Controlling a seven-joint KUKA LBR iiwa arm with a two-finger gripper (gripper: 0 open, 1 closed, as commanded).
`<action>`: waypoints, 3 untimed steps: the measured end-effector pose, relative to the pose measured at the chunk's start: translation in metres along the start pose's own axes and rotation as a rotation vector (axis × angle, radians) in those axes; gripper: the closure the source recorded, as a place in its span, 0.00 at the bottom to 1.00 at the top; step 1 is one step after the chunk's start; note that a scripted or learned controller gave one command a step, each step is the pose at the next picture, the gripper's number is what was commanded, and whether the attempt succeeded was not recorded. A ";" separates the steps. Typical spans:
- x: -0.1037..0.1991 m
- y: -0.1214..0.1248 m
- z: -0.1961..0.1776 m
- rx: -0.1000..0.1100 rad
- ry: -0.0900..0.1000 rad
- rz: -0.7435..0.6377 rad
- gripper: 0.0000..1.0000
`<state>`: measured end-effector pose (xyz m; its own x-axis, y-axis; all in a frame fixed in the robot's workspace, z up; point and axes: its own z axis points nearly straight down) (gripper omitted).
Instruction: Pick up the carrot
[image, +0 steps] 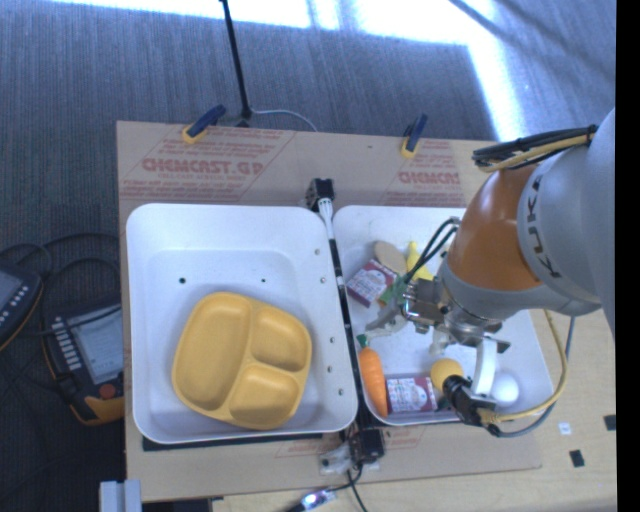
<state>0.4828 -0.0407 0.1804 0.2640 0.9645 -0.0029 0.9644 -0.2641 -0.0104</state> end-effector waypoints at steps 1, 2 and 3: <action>-0.048 0.018 0.091 -0.008 0.009 -0.121 0.00; -0.048 0.019 0.083 -0.012 0.005 -0.122 1.00; 0.026 -0.006 -0.001 -0.002 0.000 0.122 1.00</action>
<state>0.4833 -0.0143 0.1809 0.3798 0.9251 -0.0037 0.9250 -0.3798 -0.0079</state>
